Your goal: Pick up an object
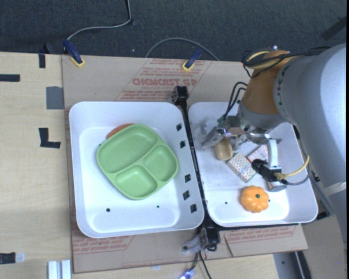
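Sitting unheld: small orange pumpkin (255, 199).

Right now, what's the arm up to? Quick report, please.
Gripper low in right bin, over tan object; grasp unclear. Patterned packet beside it. Orange pumpkin apart. Green tray in left bin.

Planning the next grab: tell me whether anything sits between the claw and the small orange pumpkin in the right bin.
Yes. The claw is at the upper left of the right bin, the orange pumpkin near the front. Between them lie a tan object by the claw and a patterned packet. Lifting clear before crossing would likely avoid both.
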Robot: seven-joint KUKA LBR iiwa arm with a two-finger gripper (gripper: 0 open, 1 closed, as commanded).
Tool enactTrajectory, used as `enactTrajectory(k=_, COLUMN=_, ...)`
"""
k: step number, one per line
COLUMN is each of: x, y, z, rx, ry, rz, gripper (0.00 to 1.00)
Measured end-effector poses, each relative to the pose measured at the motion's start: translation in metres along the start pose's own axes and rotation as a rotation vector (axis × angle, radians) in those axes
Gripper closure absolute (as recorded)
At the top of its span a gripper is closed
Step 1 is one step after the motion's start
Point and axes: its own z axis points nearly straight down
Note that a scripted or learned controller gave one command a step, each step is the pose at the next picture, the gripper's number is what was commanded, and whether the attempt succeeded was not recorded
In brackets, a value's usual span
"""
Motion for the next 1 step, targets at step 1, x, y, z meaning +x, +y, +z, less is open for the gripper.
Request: enactTrajectory(k=1, x=0.0001, y=-0.0003, z=-0.0091, rx=0.001, ry=0.0, rz=-0.001, gripper=1.0)
